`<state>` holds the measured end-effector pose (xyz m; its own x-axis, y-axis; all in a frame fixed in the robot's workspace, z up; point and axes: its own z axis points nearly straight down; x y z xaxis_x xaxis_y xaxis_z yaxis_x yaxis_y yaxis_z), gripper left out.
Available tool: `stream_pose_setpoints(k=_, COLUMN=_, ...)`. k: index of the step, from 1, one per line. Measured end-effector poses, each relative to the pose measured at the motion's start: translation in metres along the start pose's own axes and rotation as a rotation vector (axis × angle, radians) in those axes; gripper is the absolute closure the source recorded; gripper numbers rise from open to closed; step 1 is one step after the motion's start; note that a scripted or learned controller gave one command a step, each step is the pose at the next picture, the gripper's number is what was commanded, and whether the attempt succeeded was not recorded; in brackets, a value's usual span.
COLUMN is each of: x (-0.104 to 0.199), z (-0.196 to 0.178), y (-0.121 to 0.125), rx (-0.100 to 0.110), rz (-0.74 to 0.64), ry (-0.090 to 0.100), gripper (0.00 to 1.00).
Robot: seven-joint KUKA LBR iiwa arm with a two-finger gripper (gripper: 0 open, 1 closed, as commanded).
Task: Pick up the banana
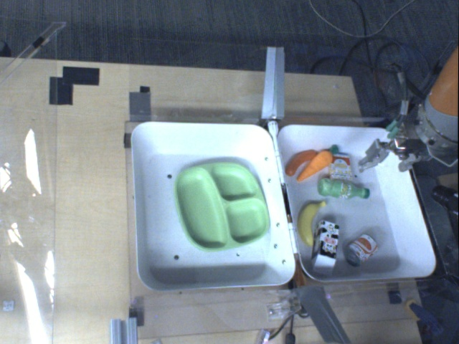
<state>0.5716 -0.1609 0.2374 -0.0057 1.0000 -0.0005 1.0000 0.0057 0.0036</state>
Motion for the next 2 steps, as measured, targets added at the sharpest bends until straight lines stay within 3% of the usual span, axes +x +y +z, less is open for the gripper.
stream_pose_setpoints(k=1, x=0.063, z=0.064, y=-0.008, rx=-0.001, rz=-0.113, ry=0.0, gripper=0.0)
stream_pose_setpoints(k=2, x=0.078, z=0.136, y=-0.054, rx=-0.038, rz=-0.319, ry=-0.005, gripper=0.0)
